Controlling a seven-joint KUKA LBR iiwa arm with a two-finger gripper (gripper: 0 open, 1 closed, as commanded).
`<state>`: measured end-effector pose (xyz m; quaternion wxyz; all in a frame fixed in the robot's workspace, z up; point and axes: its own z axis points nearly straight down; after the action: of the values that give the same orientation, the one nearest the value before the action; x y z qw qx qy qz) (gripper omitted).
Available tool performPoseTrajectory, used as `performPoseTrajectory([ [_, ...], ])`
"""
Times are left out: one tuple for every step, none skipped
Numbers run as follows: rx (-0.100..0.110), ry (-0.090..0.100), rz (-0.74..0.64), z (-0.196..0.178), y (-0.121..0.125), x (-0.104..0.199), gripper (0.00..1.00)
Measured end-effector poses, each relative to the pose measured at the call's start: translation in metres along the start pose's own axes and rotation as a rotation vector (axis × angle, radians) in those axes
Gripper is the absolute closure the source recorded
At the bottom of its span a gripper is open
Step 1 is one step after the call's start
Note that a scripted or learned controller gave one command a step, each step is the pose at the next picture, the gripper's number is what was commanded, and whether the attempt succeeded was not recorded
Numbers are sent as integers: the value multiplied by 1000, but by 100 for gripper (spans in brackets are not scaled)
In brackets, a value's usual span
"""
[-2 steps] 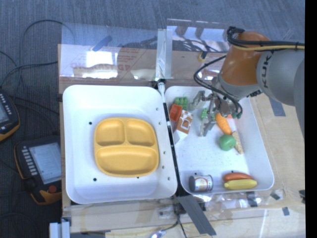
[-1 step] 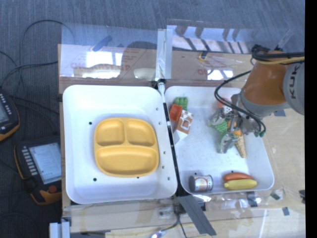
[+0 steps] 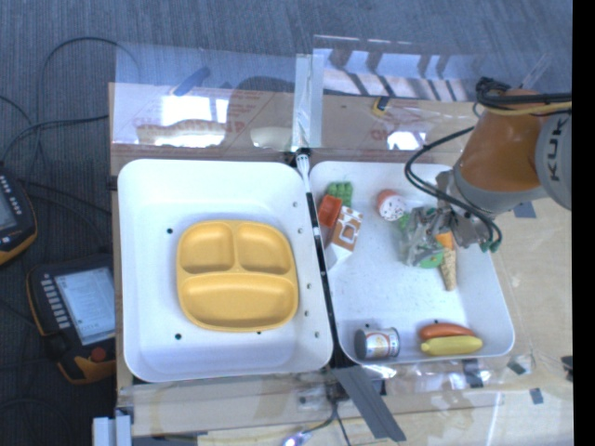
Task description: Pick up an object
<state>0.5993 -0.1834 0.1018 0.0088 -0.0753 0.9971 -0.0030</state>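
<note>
My gripper (image 3: 429,235) hangs low in the right bin (image 3: 390,286), under the orange wrist band (image 3: 497,156). Its dark fingers sit amid a small cluster: a green piece (image 3: 429,259) and a tan cone-shaped toy (image 3: 449,268) with an orange top. The view does not make clear whether anything is between the fingers. Other items in this bin are a red-and-white ball-like toy (image 3: 391,206), an orange-and-white carton (image 3: 346,229), a red piece (image 3: 328,214), a green block (image 3: 339,192), a small can (image 3: 378,343) and a hot-dog toy (image 3: 450,339).
The left bin (image 3: 149,203) holds a yellow divided plate (image 3: 237,274). A raised divider (image 3: 316,249) separates the two bins. Clear plastic walls (image 3: 307,91) stand behind both bins. Cables and handheld controllers (image 3: 74,314) lie on the floor at the left.
</note>
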Motion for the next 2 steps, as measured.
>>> performPoseTrajectory([
  [-7, 11, -50, -123, 46, -29, 100],
  [-9, 12, -16, -153, 160, -40, 100],
])
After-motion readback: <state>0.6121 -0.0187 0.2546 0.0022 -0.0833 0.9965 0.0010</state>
